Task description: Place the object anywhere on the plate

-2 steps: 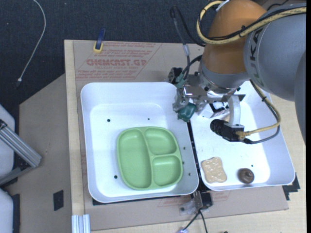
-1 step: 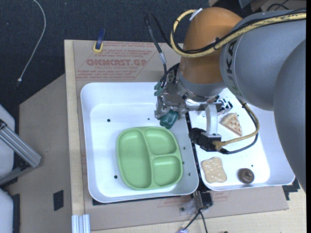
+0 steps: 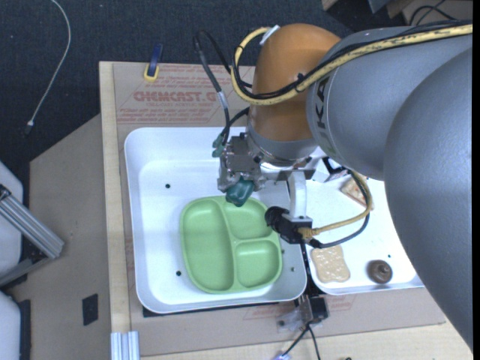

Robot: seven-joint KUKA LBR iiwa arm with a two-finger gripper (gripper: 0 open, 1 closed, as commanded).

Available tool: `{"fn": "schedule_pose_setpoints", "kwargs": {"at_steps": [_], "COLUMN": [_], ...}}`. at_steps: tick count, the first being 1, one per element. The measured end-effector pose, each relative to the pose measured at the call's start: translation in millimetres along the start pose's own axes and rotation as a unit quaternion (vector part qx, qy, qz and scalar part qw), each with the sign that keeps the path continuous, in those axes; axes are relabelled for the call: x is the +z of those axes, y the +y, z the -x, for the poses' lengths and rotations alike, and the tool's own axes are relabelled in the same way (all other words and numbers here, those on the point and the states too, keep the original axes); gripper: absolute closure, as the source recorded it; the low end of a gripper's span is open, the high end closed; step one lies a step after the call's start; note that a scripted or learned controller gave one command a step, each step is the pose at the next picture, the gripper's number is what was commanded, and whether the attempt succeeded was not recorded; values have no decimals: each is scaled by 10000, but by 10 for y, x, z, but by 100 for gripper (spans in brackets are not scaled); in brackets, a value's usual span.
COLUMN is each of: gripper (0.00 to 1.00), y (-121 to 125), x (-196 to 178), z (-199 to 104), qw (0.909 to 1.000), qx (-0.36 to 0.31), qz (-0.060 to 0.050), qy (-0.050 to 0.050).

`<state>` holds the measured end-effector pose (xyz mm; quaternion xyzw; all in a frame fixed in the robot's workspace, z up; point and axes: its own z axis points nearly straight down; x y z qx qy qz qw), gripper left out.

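A fixed camera looks down at a slant on a pale wooden bench (image 3: 120, 201) topped with a printed cardboard sheet (image 3: 176, 88). Two shallow white plastic bins sit side by side on it, smooth and glossy, with rounded corners.

The left bin (image 3: 150, 193) holds a pale green plate (image 3: 225, 250), matte plastic, roughly square with soft rounded corners and three moulded compartments: one long section down its left side and two smaller ones stacked on the right. The plate lies in the bin's near right part, its right edge close to the bin wall. Bare white floor remains along the bin's left side and across its far end.

The right bin (image 3: 397, 280) is largely covered by the arm. On its visible floor lie a tan, textured, rectangular biscuit-like piece (image 3: 330, 264) and a small round dark brown object (image 3: 380, 271), apart from each other.

The arm (image 3: 405, 126) is bulky, smooth grey metal with a glossy orange dome above the wrist, and yellow and black cables looped around it. It reaches in from the right and hangs over the seam between the bins.

The pincer (image 3: 238, 190), a cluster of grey metal, points down over the far edge of the plate. A small teal object (image 3: 240, 193), rounded and slightly shiny, sits at its tips, just above the plate's far rim near the upper right compartment. The pincer appears clenched around this teal object, though the fingers themselves are hard to separate from it.
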<state>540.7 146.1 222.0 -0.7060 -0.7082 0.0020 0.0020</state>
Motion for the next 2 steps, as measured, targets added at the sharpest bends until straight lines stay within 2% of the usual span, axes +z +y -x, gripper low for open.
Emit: {"fn": "schedule_pose_setpoints", "kwargs": {"at_steps": [1,2], "gripper": [100,0], "y": [17,18], "x": [53,50], "z": [-14,-13], "qw": [10000,10000], "qx": [15,18], "qz": [3,7], "qy": [-3,-1]}}
